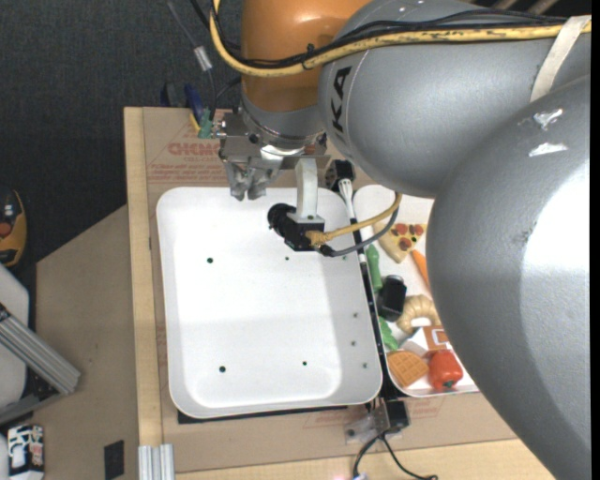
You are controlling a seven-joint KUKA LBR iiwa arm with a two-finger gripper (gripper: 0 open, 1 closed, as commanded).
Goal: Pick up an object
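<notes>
Brown cardboard-topped bench [141, 309] against a dark floor, carrying two shallow white plastic bins side by side. In the left white bin [262, 319], bare white bottom with a few small dark dots. In the right white bin [380, 202], largely hidden under the thick grey robot arm [450, 103], a heap of small toy foods: a red pepper-shaped toy [442, 368], a tan croissant-shaped toy [419, 307], a tan square piece with a waffle pattern [405, 366], a green stick-shaped toy [374, 272], a small black block-like object [391, 296] and an orange carrot-like piece [419, 267]; more perhaps under the arm, not possible to tell. Concerning the task, judged as not yet done: no object seen lifted, all the visible candidates lying in the right bin. Grey two-finger gripper [246, 192] hanging below the orange band [281, 28], over the far rim of the left bin, well apart from the toys and, as far as visible, touching none of them. How wide open, impossible to tell from this slanted view; nothing seen in its grasp. Left to do, by judgement: to travel across to the right bin, to choose one toy such as the croissant or the pepper near the front, to come down around it, to close and to raise it clear of the heap
</notes>
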